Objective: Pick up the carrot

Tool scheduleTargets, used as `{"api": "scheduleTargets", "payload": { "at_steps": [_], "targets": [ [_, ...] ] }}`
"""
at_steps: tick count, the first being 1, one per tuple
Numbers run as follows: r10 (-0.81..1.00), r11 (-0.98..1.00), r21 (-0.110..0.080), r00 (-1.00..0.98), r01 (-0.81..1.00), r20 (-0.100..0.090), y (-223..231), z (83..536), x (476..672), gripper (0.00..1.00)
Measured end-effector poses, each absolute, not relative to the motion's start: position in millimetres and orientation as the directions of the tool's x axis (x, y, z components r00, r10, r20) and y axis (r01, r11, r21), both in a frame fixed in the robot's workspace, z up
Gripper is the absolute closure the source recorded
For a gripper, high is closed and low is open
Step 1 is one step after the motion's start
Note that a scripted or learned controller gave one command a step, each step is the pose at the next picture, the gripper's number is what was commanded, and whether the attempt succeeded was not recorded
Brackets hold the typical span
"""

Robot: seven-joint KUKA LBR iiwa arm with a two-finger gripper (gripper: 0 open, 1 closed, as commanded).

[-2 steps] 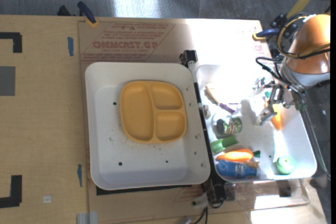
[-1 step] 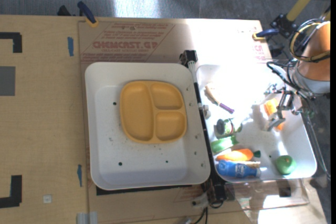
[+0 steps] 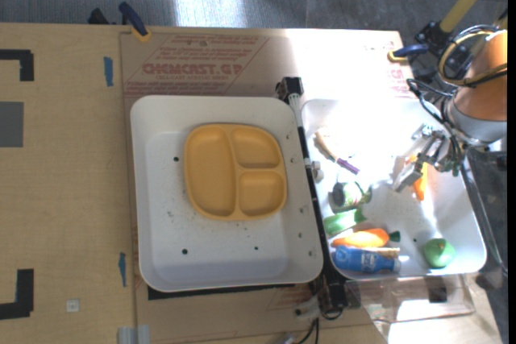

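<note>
Two bins sit side by side, and your target lies in the right bin (image 3: 463, 209): the carrot (image 3: 363, 238) rests low in that bin, orange with a green end, just above the blue bottle (image 3: 367, 259) and below a green-and-white item (image 3: 348, 196). The gripper (image 3: 415, 167) hangs over the bin's upper right part, well apart from the carrot. Its fingers appear spread, and something small and orange shows beside them, but glare keeps you from telling whether anything is held. To do this step well, bring the gripper left and down toward the carrot, turn the fingers across its narrow width, and keep clear of the bottle and the green ball (image 3: 438, 252).
</note>
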State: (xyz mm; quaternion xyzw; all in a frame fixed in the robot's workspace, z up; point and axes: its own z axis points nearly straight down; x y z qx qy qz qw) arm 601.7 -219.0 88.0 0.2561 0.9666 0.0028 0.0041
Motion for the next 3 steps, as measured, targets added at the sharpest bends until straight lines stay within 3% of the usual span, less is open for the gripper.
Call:
{"api": "scheduleTargets", "payload": {
  "at_steps": [3],
  "targets": [
    [0.907,0.421,0.005,-0.421,0.907,-0.006,-176,89,583.8,0.00]
  ]
}}
